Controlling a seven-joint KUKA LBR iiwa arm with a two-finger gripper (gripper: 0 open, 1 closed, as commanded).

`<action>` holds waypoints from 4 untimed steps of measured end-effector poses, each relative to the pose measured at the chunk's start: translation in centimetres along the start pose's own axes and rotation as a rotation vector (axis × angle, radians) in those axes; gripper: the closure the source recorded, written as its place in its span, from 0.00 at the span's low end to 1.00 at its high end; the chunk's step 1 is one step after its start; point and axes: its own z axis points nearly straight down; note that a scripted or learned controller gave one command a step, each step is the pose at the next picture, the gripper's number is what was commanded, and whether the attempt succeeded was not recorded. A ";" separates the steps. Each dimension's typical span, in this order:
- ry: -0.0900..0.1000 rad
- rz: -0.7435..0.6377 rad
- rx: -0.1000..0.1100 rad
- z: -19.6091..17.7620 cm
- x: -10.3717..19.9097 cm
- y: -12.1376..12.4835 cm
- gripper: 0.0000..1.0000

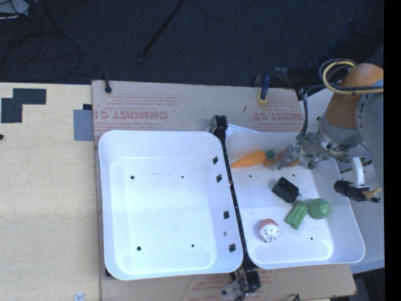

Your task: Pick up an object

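I see my pincer [289,157] low at the right bin's [341,246] twelve o'clock edge, beside the orange carrot [249,160], its grip state impossible to tell, so nothing looks lifted yet and the pick remains.

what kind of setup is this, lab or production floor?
Most likely a robotics lab grasping testbench. Two white bins sit on a cardboard sheet, small toy-like items such as an orange carrot lie in the right one, and loose cables trail over dark carpet behind.
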 end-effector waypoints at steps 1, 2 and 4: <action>0.001 -0.001 0.002 -0.8 0.0 -0.1 0.00; 0.003 -0.007 0.014 -1.6 0.1 -0.3 1.00; 0.002 -0.001 -0.007 -13.0 13.4 0.1 1.00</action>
